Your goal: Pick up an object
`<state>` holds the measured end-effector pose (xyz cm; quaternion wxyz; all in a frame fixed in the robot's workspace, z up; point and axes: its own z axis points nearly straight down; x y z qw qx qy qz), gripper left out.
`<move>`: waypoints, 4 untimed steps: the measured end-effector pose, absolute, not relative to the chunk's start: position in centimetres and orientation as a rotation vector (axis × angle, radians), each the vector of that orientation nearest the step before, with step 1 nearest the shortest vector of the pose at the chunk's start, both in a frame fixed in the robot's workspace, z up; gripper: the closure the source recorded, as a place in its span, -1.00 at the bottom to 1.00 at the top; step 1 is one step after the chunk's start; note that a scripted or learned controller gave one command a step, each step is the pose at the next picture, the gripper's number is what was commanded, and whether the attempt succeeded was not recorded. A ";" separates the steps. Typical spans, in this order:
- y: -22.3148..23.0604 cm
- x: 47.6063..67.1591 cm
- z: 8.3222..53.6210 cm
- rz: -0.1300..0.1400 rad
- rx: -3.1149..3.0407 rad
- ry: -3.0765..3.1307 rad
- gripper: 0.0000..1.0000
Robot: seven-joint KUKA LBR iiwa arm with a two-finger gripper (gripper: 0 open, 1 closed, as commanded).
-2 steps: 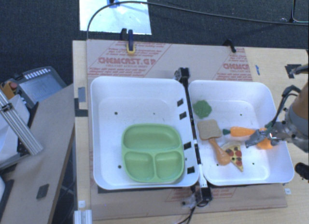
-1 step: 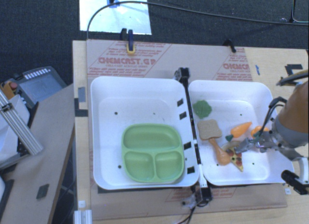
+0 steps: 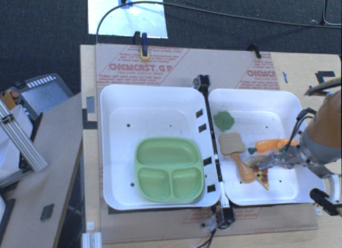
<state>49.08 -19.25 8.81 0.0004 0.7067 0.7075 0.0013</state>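
Pizza slice (image 3: 262, 179) and neighbouring toy food are not yet lifted from the right bin (image 3: 288, 194); gripper (image 3: 270, 162) is lowered among them, its grasp state cannot be told.

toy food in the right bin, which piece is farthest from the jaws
The green leafy piece, alone near the bin's upper left. The bread slice, carrot, drumstick and pizza slice lie closer to the gripper.
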 end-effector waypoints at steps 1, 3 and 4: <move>-19.0 49.3 10.0 0.014 2.216 2.223 1.00; -20.0 49.7 21.3 0.006 2.210 2.220 1.00; -20.0 49.9 26.7 0.006 2.211 2.221 1.00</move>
